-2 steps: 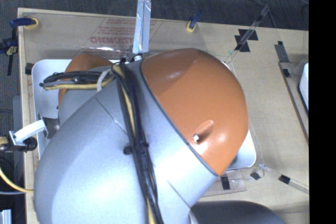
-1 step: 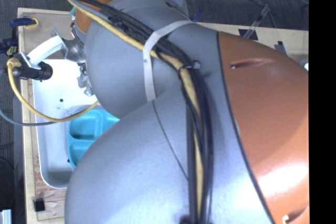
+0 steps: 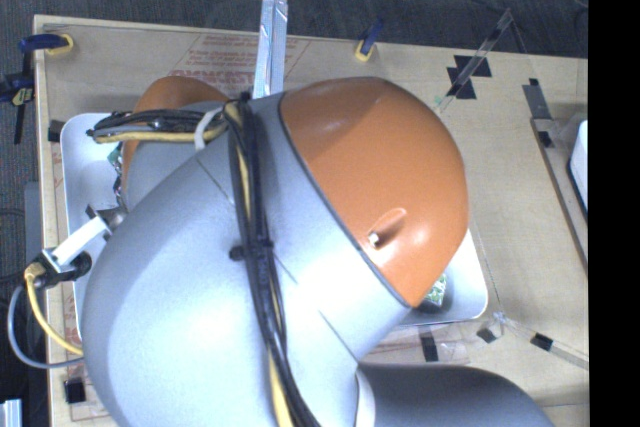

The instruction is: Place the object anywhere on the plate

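White bin (image 3: 75, 140) under grey arm (image 3: 200, 285)

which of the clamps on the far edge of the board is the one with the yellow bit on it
The blue clamp at the far left corner: a yellow piece curls beside its blue handle. The other blue clamp, farther right along that edge, shows blue alone.

Arm (image 3: 250, 285) covers most of the bench (image 3: 520, 215): grey body near, orange band (image 3: 385, 180) to the right. Black and yellow cables (image 3: 250, 245) run along the grey body. White bin (image 3: 75, 140) edge at left, another bin corner (image 3: 470, 300) at right under the band.
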Controlling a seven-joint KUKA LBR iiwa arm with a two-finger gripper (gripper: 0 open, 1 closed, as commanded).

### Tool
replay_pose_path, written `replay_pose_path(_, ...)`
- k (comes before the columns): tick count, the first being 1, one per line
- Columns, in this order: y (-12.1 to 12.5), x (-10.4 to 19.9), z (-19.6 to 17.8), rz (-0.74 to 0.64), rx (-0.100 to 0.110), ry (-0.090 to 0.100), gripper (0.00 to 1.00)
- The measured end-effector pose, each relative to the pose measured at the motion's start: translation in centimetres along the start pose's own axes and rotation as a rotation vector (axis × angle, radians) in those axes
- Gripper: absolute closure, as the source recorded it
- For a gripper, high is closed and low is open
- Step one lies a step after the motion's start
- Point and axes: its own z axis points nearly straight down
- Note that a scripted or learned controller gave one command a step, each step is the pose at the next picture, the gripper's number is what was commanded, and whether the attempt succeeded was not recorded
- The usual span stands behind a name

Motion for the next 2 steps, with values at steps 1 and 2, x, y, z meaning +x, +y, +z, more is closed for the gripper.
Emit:
replay_pose_path(1,-2.68,-1.58,0.46,0.254,-0.002,0.019,1.00)
replay_pose_path(2,-2.88,-1.92,0.95,0.253,0.000,0.006,0.00)
